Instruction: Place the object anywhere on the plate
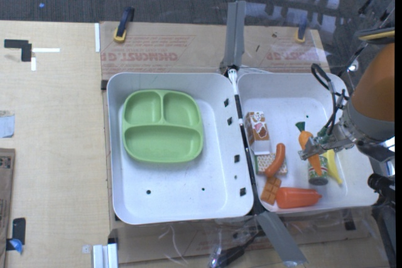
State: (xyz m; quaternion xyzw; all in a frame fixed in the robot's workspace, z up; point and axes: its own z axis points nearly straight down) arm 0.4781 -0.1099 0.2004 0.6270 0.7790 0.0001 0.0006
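In the right bin (295,94), down among the toy food, sits the hand (316,146), low over a small bottle (318,169) standing upright, cap toward the near edge; cannot tell whether clenched or released. Just beside the bottle, a carrot (304,134) with long axis running far to near, and a yellow banana (334,167). Further left, a printed carton (258,129), a glossy sausage (276,160), and an orange pepper (297,197) lying left to right. In the left bin (176,198), a smooth green plate (162,125), three compartments, rounded corners.
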